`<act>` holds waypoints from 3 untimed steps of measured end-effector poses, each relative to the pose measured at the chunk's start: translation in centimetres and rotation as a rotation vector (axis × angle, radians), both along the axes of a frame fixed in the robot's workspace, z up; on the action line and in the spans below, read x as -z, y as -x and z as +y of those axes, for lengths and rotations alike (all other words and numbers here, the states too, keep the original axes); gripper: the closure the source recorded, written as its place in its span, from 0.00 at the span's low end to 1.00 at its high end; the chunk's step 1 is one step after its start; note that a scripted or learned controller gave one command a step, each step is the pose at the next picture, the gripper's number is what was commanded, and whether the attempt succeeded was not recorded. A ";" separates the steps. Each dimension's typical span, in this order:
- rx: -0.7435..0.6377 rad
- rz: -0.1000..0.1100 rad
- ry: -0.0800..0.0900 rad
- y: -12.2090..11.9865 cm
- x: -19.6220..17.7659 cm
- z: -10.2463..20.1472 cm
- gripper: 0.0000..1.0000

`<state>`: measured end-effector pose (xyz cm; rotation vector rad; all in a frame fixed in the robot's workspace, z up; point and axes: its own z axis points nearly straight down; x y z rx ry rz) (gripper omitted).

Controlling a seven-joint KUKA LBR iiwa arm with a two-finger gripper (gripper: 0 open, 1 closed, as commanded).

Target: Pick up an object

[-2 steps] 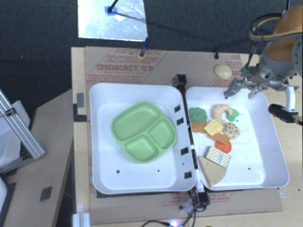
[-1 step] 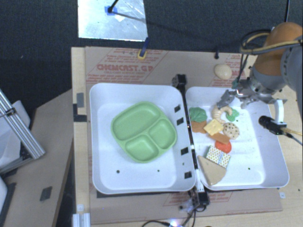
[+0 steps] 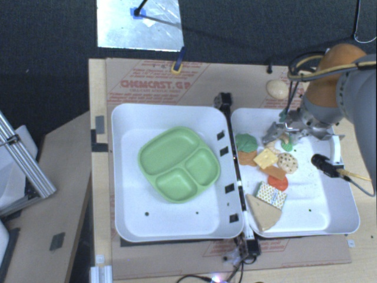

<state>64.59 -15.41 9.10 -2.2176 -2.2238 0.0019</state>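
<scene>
A cluster of small toy food pieces is seen in the right shallow white bin (image 3: 344, 217), and the two-finger gripper (image 3: 284, 131) is placed at the cluster's upper edge, near the bin's back wall. Just below the gripper lie a round speckled cookie (image 3: 287, 162) and a yellow cheese-like square (image 3: 265, 158); a green leafy piece (image 3: 246, 141) lies to the gripper's left. Further down, an orange-red rounded piece (image 3: 277, 178), a patterned square cracker (image 3: 271, 195) and a tan wedge-shaped piece (image 3: 263, 214) are spread toward the bin's front. A tiny green item appears right beneath the metal tip, but whether it is gripped cannot be told, and how wide the tool is set cannot be made out.

The left shallow white bin (image 3: 126, 217) is occupied by a light green plastic tray with three compartments (image 3: 179, 164), set at a tilt.

Red lettering is printed on the brown cardboard sheet (image 3: 147, 82) beneath the bins; it seems to read "CHEMCAST GP", though the letters are blurred.

A pale egg-shaped object (image 3: 277, 88) rests on the cardboard behind the right bin. A silvery foil-like square (image 3: 139, 15) is laid on the dark carpeted floor beyond the bench. The grey arm with its orange band (image 3: 339, 78) is seen at the right.
</scene>
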 end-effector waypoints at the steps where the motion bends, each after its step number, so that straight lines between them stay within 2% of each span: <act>1: -0.001 -0.007 0.001 -0.3 -1.6 -0.1 1.00; 2: 0.002 -0.008 0.001 0.6 -7.0 0.1 1.00; 3: -0.002 -0.010 0.002 -0.4 -12.2 -0.5 1.00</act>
